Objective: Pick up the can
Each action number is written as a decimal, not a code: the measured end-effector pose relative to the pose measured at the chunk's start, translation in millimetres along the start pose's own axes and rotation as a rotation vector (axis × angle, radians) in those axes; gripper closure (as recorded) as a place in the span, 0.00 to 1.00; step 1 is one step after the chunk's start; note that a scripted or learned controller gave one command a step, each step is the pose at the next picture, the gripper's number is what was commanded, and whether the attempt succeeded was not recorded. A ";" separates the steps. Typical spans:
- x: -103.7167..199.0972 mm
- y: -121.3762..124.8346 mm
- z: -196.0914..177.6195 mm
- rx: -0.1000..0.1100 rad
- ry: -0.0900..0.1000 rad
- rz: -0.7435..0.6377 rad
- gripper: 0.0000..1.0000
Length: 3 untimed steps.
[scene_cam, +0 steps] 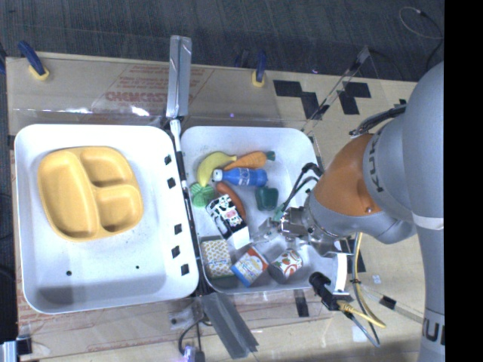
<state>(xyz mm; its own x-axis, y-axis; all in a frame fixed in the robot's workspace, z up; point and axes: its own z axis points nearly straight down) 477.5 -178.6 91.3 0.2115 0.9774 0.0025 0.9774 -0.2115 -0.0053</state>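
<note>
Can [286,265] on its side, just below gripper [276,225], right bin [294,138].

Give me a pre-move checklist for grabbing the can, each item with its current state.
1. Can in view, near the right bin's front edge: ok.
2. Claw positioned over the can: not ok, it sits above and left of it.
3. Can held by the claw: not ok.
4. Space around the can: not ok, the small carton lies right beside it.
5. Claw opening wide enough: cannot tell.
6. Yellow tray out of the way in the left bin: ok.
</note>
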 end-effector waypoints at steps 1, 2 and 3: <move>0.0 0.0 0.0 0.000 0.000 0.000 0.00; 41.0 -10.1 -29.4 -0.002 -0.002 -0.028 0.00; -24.0 3.5 -1.0 -0.001 -0.002 -0.341 0.00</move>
<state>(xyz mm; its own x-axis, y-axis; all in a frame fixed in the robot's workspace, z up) 475.8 -202.8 92.3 -0.1271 0.9919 0.0024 0.9919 0.1271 -0.0034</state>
